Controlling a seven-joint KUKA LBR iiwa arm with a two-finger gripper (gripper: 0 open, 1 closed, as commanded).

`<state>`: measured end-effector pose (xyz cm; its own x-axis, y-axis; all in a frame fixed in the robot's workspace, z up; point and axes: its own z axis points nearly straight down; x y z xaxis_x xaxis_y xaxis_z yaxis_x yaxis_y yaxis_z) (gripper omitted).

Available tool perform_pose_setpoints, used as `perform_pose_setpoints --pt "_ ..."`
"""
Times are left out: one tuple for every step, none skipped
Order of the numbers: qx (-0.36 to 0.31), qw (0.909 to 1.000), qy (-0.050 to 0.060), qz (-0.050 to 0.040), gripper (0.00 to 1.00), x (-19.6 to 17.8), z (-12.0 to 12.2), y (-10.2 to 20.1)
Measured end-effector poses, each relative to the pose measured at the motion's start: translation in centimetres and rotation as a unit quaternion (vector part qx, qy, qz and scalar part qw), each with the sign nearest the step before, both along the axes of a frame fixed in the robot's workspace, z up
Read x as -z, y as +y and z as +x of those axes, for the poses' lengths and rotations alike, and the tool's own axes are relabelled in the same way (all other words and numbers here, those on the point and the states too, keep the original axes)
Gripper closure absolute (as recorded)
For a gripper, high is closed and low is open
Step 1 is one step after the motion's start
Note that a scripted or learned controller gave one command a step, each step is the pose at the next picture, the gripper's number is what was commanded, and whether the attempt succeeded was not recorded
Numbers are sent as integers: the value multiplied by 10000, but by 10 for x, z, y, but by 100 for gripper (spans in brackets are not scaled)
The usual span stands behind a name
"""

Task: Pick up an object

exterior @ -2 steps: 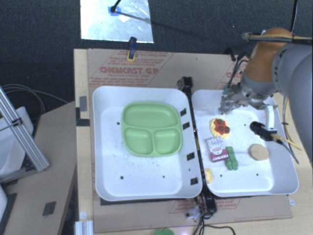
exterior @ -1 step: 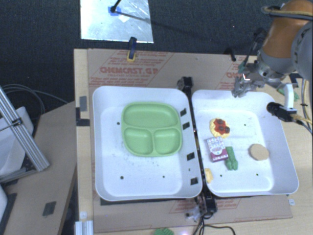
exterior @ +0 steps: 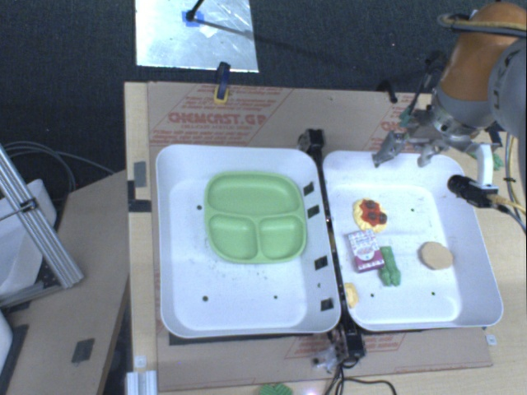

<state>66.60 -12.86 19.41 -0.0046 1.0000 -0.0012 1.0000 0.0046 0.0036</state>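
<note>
In the right bin point(exterior: 461, 295) lie a yellow and red toy food piece point(exterior: 370, 213), a small maroon packet point(exterior: 363, 250), a green toy point(exterior: 389, 266), a tan round piece point(exterior: 436, 256) and a small yellow bit point(exterior: 351, 294) near the divider. My gripper point(exterior: 405, 152) hangs over the right bin's far rim, above and to the right of the yellow and red piece. Its two fingers are spread apart with nothing between them.
The left bin point(exterior: 177, 303) holds a green three-compartment plate point(exterior: 253, 216). A black clip strip point(exterior: 324, 245) runs between the bins. A silver sheet point(exterior: 195, 23) lies behind the bench. A metal frame point(exterior: 29, 220) stands at the left.
</note>
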Motion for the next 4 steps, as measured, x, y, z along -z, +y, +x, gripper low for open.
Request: perform_pose_setpoints --pt "25 10000 58 16 0 82 -68 2" --pt "17 10000 -9 20 0 107 -38 -16" --pt "-10 10000 -47 -5 0 37 7 -5" --pt "2 10000 0 0 0 42 3 -6"
